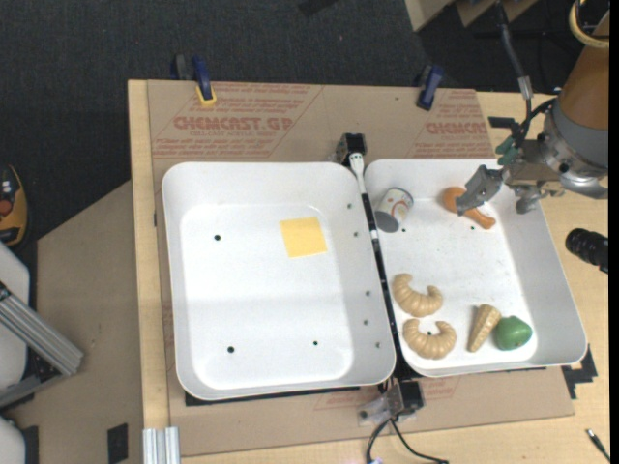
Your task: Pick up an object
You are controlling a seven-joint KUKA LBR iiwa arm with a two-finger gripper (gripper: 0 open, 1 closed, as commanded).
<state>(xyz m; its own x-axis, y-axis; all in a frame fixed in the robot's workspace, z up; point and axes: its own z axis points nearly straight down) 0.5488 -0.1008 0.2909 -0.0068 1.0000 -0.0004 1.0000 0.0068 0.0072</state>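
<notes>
Item 1: gripper (481, 189), reaching in over the far right corner of the right bin (542, 278), hanging just above an orange curved piece (468, 207). One dark finger is showing beside that piece; whether the fingers are spread or closed cannot be told, and nothing is visibly sitting between them.

Item 2: orange curved piece, lying on the bin floor near the far edge, likely the pick target given the gripper's position over it.

Item 3: small grey-and-white round object (392, 207), resting against the bin's far left wall.

Item 4: two tan croissant-shaped pieces (418, 296) (429, 337), lying side by side toward the near edge.

Item 5: tan cone (482, 326), just beside a green ball (513, 333) in the near right corner.

Item 6: left bin (193, 288), carrying one flat yellow square (304, 237).

Item 7: blue clamps (201, 75) (428, 85), pinning the board to the worktop's far edge, presumably keeping the bins from shifting.
</notes>
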